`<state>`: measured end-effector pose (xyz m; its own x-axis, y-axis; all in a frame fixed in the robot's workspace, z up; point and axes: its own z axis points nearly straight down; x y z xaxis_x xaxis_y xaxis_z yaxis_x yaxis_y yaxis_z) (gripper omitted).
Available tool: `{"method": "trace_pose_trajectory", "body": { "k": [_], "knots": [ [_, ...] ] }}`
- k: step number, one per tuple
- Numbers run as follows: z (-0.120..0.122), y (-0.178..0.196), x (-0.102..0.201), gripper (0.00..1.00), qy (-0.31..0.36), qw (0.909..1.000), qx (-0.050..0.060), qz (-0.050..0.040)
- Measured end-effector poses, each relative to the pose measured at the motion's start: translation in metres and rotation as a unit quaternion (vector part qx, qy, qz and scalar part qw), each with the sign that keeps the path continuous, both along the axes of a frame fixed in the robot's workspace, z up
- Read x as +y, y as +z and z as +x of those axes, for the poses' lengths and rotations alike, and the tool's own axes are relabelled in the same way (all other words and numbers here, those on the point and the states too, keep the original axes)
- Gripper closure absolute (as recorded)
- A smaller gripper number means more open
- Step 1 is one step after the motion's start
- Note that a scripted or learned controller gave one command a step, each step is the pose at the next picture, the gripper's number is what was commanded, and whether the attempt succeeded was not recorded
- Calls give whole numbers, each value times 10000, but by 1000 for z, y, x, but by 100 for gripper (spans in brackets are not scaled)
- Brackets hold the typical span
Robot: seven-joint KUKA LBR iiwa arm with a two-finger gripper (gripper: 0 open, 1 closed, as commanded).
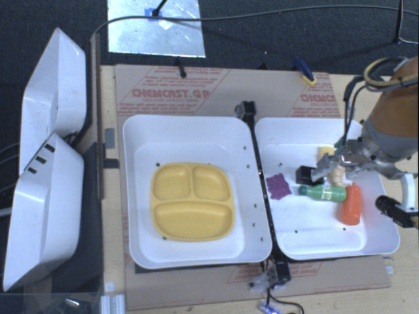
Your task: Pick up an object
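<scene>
The right bin (314, 231) holds several small objects. A purple piece (278, 186) lies near its left wall, with a black block (305, 174) just right of it. A green bottle (324, 192) lies on its side, and an orange carrot-shaped piece (352, 205) stands beside the bottle's cap end. A pale yellow item (325, 153) is partly hidden by the gripper. My gripper (335, 167) hangs low over the cluster, right above the green bottle and between the black block and the orange piece. I see nothing lifted off the bin floor.
The left bin (190, 136) holds a yellow divided plate (192, 200). The arm's orange band and grey wrist (393, 120) fill the upper right over the right bin's far corner. A black part (393, 209) juts over the right rim. Cardboard lies under both bins.
</scene>
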<state>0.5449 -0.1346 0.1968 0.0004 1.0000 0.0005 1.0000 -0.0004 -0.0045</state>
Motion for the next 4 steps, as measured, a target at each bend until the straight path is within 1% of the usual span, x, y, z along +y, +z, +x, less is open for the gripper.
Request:
{"method": "trace_pose_trajectory", "body": {
  "k": [1, 2, 3, 4],
  "knots": [
    [1, 3, 0, 0, 3, 10000, -27, -3],
    [3, -58, 5, 0, 4, 10000, -4, 2],
    [7, -89, 4, 0, 4, 10000, -87, -17],
    [7, -81, 5, 100, 5, 10000, -72, -7]
  ]
}}
